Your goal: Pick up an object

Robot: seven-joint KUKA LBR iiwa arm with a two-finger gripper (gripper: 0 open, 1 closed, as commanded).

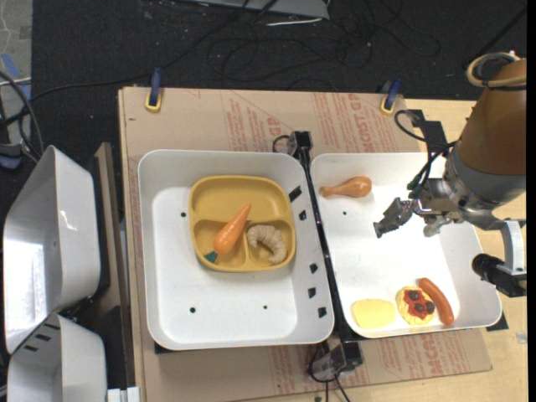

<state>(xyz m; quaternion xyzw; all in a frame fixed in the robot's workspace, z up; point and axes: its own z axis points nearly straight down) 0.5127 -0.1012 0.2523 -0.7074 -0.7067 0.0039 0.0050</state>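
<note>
While the grey arm (494, 153) reaches in from the right edge of the frame, its claw (392, 218) hangs over the right bin (469, 249), dark and small against the white floor. Whether its fingers are spread or closed cannot be told at this size, and nothing shows between them. A toy chicken drumstick (347, 188) lies near the bin's upper left, apart from the claw. Along the bin's lower edge sit a yellow disc (373, 313), a small pizza (416, 306) and a sausage (438, 299), the last two touching. At centre frame, the left bin (167, 249) holds a yellow divided plate (209, 199) with a carrot (232, 229) and a pale shrimp (268, 241). Part of the arm's wrist is cut off at the frame's right.
</note>
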